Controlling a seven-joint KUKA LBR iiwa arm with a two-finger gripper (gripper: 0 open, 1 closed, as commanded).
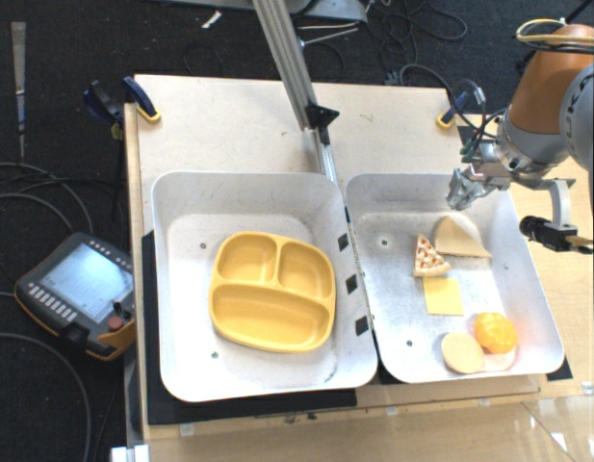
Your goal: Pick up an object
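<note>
In the right bin (537,287), a tan wedge (460,239) — flat, pale, rounded on top — lies just below the gripper (462,192), beside a pizza slice (429,256); gripper state unclear.

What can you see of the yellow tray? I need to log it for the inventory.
The yellow tray is a rounded-corner plate that looks like matte plastic, moulded into three compartments: two smaller ones at the far side and one long one at the near side. It lies flat and upright on the floor of the left bin, roughly centred, turned slightly askew. Nothing lies in it, and only the bin touches it.
</note>
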